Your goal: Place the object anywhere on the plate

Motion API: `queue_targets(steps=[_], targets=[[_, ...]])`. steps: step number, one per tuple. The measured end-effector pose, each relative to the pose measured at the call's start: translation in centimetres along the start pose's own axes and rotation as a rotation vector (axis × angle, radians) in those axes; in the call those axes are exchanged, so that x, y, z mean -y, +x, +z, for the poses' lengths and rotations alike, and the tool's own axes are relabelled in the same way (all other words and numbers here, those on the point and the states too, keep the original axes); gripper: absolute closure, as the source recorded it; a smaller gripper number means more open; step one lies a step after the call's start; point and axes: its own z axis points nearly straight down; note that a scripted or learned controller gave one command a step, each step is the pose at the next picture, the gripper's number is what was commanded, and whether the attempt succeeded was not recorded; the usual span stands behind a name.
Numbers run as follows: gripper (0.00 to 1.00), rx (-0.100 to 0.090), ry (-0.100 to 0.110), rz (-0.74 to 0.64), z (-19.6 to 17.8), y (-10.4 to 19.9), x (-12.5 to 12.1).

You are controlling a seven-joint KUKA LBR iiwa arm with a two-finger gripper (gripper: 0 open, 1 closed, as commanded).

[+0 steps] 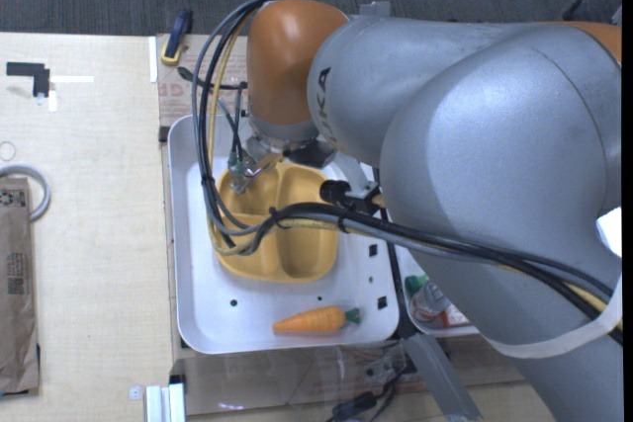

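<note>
Here, your hand [247,165] is hanging low over the far left part of the yellow plate [297,252], under the orange wrist band; whether it is open or closed cannot be told from this angle. The carrot [315,319] is lying well apart from the hand, at the near side of the white bin [188,242], just outside the plate's near rim. Its long axis is running left to right, the tapered tip pointing left and the green top right. Black cables [213,114] are looping beside the hand and across the plate. The grey arm [475,133] is covering the other bin, where a small bottle [425,296] is peeking out. A brown paper bag [15,282] is resting on the tabletop [89,163] at the left.
</note>
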Motion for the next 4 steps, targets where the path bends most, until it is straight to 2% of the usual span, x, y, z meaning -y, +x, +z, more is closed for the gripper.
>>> queue_targets(steps=[1, 2, 3, 4], targets=[[0.0, -0.001, -0.001, 0.0, -0.1, 0.1, 0.0], [1.0, 0.005, -0.01, 0.002, -1.1, -0.2, -0.2], [1.0, 0.005, -0.009, 0.144, -18.3, -2.5, 4.2], [1.0, 0.005, -0.009, 0.118, -27.9, -2.4, 0.1]])
